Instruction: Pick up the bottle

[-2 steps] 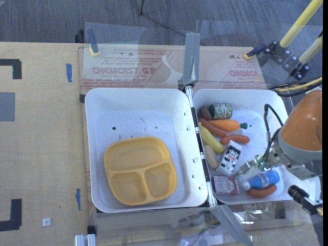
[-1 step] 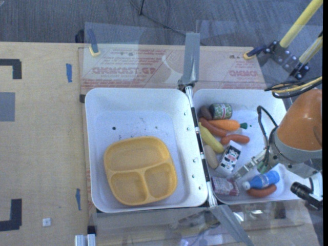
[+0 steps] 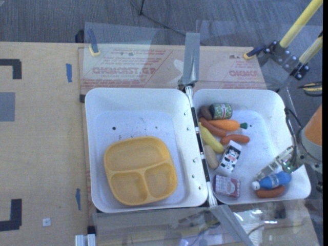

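**Arm reaching low over the right bin, beside the bottle**

Grey carpet is showing along the far edge, and a pale wooden bench [image 3: 41,137] is carrying two shallow white bins side by side. Starting at the left, the left bin [image 3: 102,106] is holding a yellow divided plate [image 3: 140,169], lying flat toward its near side. Past the divider, the right bin [image 3: 266,111] is holding a cluster along its left wall: a small green can [image 3: 221,110] lying at the far end, an orange carrot [image 3: 224,124] and a red sausage [image 3: 236,139] just beside it, a yellow banana [image 3: 211,139] running nearward, a small white carton [image 3: 229,159], and a pink packet [image 3: 227,186] at the near side. Farther right, in the near right corner, the bottle [image 3: 274,180] is lying on its side, blue with a white cap, touching a second sausage [image 3: 270,191] just nearer. The gripper [image 3: 281,164] is hanging just above the bottle's far side; whether its claw is open or closed cannot be told. At the right edge, the arm's orange band [image 3: 315,132] is showing.
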